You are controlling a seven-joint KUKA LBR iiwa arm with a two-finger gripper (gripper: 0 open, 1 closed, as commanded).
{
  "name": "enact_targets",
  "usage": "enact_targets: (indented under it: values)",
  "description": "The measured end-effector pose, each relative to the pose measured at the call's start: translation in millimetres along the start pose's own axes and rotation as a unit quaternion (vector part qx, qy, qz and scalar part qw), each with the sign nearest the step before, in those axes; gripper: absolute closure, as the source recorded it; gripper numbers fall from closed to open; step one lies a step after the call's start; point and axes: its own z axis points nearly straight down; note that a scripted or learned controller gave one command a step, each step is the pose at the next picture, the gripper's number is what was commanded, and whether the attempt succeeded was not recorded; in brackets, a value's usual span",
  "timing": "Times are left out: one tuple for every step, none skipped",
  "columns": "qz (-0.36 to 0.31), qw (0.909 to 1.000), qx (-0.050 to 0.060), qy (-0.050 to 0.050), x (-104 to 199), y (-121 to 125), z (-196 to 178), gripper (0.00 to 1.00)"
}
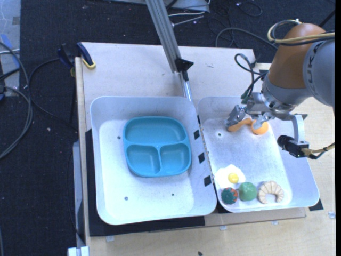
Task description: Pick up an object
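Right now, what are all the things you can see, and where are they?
Bins: two, white, side by side on the bench.
Tray: one, blue, three compartments, in the left bin.
Egg: one, white with yellow middle, near side of the right bin.
Balls: two, green, by the egg.
Croissant: one, tan, right of the balls.
Orange pieces: two, far end of the right bin, under the tool.
Arm: one, grey and orange, from the right.
Tool: one, over the orange pieces.
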Motion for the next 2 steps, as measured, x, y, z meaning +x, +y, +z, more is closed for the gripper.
enact_targets:
  values:
    - [0.000, 1.0000, 0.000, 0.000, -6.3, 5.9, 47.8, 0.00]
    - [0.000, 1.0000, -0.001, 0.000, -5.9, 6.1, 90.6, 0.00]
